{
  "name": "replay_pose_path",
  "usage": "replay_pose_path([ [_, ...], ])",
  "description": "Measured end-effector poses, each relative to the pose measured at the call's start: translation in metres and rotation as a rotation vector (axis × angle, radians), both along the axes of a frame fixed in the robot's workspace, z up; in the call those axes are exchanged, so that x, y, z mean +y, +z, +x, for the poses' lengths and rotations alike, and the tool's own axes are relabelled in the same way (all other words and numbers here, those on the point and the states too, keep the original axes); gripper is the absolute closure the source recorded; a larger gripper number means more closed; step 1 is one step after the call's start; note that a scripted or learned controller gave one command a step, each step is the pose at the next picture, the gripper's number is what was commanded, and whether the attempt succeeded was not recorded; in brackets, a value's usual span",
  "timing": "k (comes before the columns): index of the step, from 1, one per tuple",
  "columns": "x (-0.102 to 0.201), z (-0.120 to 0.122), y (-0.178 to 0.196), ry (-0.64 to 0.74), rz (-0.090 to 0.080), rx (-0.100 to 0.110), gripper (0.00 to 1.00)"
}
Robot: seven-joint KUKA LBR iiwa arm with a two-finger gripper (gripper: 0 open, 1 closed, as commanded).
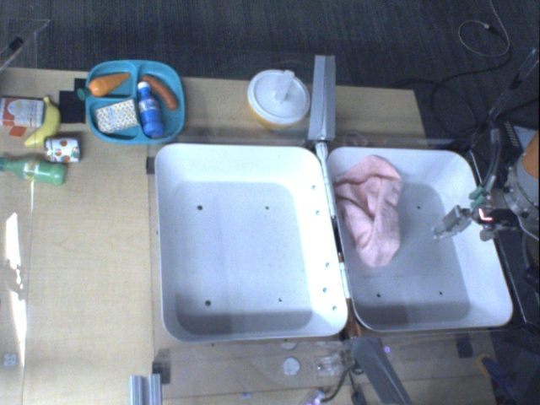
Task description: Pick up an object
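The gripper (451,224) is hovering at right of frame, jaws' state unclear; it should be centring over the pink cloth (371,209) before descending.

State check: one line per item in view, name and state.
pink cloth: crumpled, lying in the right bin, left side, not gripped
gripper: over the right bin's right side, apart from the cloth
white lidded cup: upright, lid on
blue divided tray: holding toy food
green bottle: on its side
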State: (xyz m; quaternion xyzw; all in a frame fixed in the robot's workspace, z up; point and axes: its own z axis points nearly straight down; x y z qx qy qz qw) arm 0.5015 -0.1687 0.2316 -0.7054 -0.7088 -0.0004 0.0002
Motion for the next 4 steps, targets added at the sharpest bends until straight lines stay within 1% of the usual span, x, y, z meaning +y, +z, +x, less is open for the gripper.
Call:
replay_pose_path([
  [1, 0.013, 0.045, -0.124, 0.155, 0.000, 0.002, 0.00],
  [2, 0.042, 0.119, -0.143, 0.290, -0.004, -0.010, 0.00],
  [3, 0.042, 0.145, -0.144, 0.618, -0.004, -0.007, 0.00],
  [4, 0.070, 0.165, -0.144, 0.393, -0.007, 0.008, 0.00],
])
